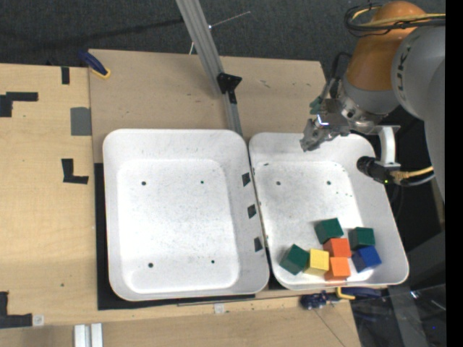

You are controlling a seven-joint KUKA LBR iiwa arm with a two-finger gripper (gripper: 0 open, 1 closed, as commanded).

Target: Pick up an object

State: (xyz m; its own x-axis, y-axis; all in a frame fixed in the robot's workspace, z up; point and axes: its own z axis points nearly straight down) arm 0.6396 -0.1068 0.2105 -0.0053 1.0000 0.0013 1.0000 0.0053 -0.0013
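Observation:
Several small blocks lie clustered in the near right corner of the right bin (289, 150): a dark green block (329, 229), another green one (362, 236), a third green block (294, 258), a yellow block (319, 259), two orange blocks (338, 257) and a blue block (367, 257). My gripper (312, 139) hangs over the far rim of the right bin, well away from the blocks. Nothing shows between its tips.
The left bin (173, 201) sits beside the right one on the wooden bench. A slanted metal pole (205, 38) with a black clamp crosses behind the bins. Black tape marks lie on the bench at left. A black cable fitting (372, 168) sticks out by the right bin.

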